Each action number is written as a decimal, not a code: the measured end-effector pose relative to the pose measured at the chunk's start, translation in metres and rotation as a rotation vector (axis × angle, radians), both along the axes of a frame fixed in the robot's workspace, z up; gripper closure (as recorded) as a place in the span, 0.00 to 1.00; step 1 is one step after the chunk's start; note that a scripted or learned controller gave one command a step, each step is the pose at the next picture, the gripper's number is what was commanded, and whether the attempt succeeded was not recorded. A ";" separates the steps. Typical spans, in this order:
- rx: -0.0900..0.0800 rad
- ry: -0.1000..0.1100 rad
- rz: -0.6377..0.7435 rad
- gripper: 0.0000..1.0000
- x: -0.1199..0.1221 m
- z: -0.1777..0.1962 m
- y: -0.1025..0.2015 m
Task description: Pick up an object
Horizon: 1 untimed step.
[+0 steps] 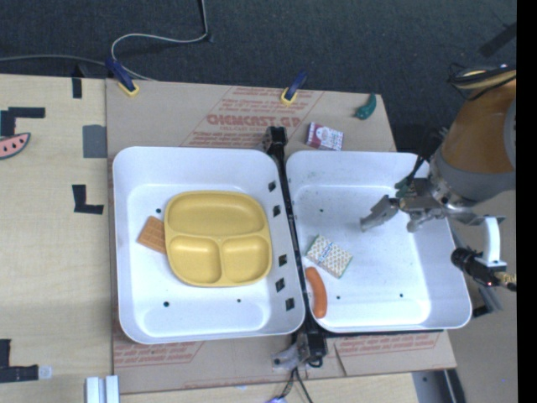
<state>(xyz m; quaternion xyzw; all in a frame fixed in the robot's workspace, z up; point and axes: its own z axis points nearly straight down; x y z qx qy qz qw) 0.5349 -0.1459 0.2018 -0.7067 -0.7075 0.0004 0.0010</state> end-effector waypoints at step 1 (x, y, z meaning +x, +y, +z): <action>0.001 -0.008 0.001 0.00 -0.021 -0.113 0.027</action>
